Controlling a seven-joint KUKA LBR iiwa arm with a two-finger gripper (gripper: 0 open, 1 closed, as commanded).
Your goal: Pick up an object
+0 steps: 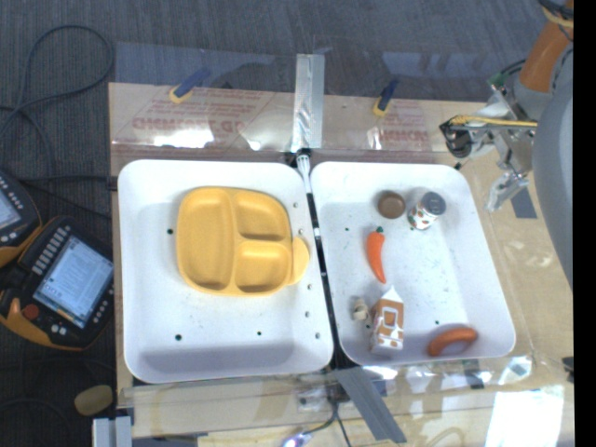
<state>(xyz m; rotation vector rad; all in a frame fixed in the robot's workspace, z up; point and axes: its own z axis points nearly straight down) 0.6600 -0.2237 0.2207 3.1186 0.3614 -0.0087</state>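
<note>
End effector (507, 170) hanging beyond the right bin's (484, 240) far right corner, finger state indeterminable, small can (426, 209) and carrot (374, 254) lying to its left, apart from it

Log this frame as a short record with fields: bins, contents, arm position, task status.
left bin: yellow divided tray
right bin: carrot, small carton, brown round piece, small can, sausage-like piece
arm: gripper at the right bin's upper right corner, outside the rim
gripper fingers: unclear
task status: nothing seen lifted; all items lie in the bins
off bench: handheld pendant on the floor at left
</note>
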